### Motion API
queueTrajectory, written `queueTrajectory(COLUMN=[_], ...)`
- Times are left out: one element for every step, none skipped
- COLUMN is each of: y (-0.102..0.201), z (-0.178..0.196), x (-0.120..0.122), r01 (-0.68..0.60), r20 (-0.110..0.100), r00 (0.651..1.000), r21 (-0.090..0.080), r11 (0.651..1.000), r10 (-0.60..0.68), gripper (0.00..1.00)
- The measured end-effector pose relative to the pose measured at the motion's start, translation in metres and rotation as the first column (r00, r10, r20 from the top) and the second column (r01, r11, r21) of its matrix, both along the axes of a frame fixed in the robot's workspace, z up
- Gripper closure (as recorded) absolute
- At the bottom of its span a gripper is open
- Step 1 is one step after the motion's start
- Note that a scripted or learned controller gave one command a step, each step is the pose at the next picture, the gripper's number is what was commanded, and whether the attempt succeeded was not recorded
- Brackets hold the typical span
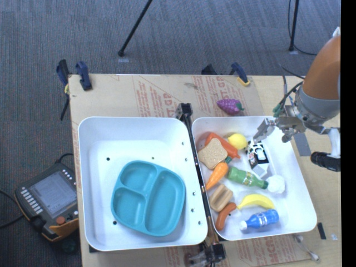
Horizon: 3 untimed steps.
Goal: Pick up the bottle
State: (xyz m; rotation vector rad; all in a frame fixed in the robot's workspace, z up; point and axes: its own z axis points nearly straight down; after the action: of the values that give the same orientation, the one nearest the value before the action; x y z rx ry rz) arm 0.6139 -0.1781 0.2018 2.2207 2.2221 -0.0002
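Observation:
Two bottles lie in the right bin (303,191). A green bottle (245,177) lies on its side in the middle, between a carrot and a white ball. A blue bottle (260,220) with a white cap lies near the front edge, below a banana. My gripper (281,142) hovers over the bin's far right part, above a black-and-white carton (258,153). Its fingers are spread open with nothing between them. It stands apart from both bottles, back and to the right of the green one.
The right bin also holds bread (213,153), a lemon (237,142), a carrot (217,174), a banana (257,201), a hotdog bun (221,196) and a white ball (276,183). The left bin (94,149) holds a blue divided plate (148,196). Purple grapes (230,105) lie on the bench behind.

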Motion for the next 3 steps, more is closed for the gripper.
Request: queueTrajectory(y=[0.03,0.058,0.057], z=[-0.082,-0.111,-0.1], x=[-0.042,-0.099,-0.099], r01=[-0.241,-0.514,-0.508], r20=[0.006,0.005,0.006], r00=[0.97,0.858,0.861], r21=[0.0,-0.002,0.001], r11=[0.97,0.858,0.861], r10=[0.241,0.514,0.508], gripper=[0.0,0.0,1.0])
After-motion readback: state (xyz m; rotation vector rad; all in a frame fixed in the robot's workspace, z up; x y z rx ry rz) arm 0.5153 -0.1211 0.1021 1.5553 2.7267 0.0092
